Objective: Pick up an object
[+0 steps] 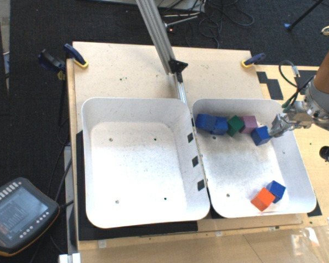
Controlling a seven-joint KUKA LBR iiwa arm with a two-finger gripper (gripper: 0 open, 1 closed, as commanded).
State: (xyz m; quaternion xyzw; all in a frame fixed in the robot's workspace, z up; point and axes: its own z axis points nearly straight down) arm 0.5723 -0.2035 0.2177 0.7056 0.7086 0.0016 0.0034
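Looking down at a slant on a pale wooden bench (pixel 153 70), the camera view shows two shallow white bins side by side. The left bin (pixel 98 119) has a bare speckled floor. The right bin (pixel 296 169) holds several small blocks. Along its far wall sit a large blue block (pixel 210 123), a green block (pixel 236 125) and a pale purple block (pixel 249 123), close together in a row. Just right of them, a smaller blue cube (pixel 260 136) sits tilted, near the bin's right wall. At the near right corner an orange cube (pixel 262 199) and another blue cube (pixel 276 190) touch each other.

The grey arm (pixel 324 92) reaches in from the right. Its gripper (pixel 278 126) hangs low over the right bin, its tip just beside the tilted blue cube, seemingly touching it. Whether the pincer is open or closed cannot be told, nor whether it grasps the cube.

A slanted metal pole (pixel 156 26) crosses the bench's far side. Blue and yellow clamps (pixel 75 56) grip its far corners. A handheld control pendant (pixel 16 215) lies at the lower left; its screen text is too small to read. No legible labels appear.
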